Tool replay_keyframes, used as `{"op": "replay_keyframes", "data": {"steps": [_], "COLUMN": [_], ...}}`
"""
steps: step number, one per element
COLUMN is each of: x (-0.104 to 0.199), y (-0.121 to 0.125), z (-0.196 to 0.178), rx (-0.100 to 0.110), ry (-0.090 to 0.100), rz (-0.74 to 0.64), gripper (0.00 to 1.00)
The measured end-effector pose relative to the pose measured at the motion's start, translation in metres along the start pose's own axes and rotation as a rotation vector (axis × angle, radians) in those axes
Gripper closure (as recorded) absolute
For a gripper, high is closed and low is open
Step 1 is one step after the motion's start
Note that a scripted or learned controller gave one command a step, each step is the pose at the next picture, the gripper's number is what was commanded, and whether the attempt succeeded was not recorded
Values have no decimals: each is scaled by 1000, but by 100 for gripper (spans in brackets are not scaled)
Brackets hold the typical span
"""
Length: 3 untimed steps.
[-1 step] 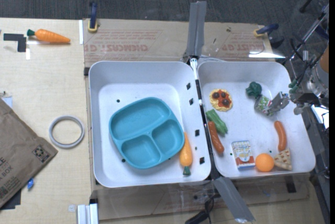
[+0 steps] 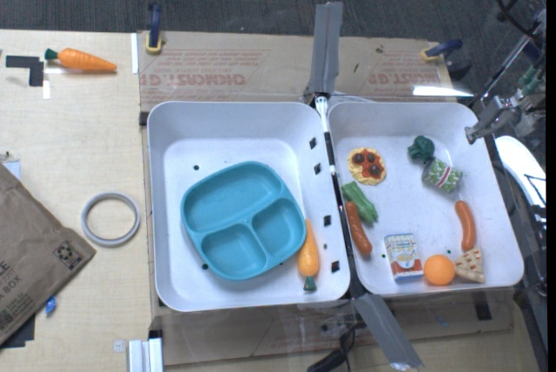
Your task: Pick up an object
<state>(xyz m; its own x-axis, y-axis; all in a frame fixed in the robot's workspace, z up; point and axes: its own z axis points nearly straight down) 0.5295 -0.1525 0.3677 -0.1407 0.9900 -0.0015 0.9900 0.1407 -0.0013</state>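
two white bins (image 2: pixel 165 188) on cardboard-covered bench (image 2: pixel 226 66)

1 fixed overhead camera, slanted down over both white bins (image 2: pixel 161 214).

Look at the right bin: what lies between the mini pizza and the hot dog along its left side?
In the camera view, a green pea pod lies between the mini pizza and the hot dog, its lower end touching the hot dog's top.
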Motion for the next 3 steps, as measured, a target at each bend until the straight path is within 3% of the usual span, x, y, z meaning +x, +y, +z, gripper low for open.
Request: {"op": "replay_keyframes", "data": {"steps": [1, 2, 3], "x": [-52, -84, -79], "y": [60, 103, 120], "z": [115, 96, 206], "rx": [0, -3, -2], "ry": [1, -1, 0], "rz": [-153, -163, -252], "gripper": [0, 0, 0]}}
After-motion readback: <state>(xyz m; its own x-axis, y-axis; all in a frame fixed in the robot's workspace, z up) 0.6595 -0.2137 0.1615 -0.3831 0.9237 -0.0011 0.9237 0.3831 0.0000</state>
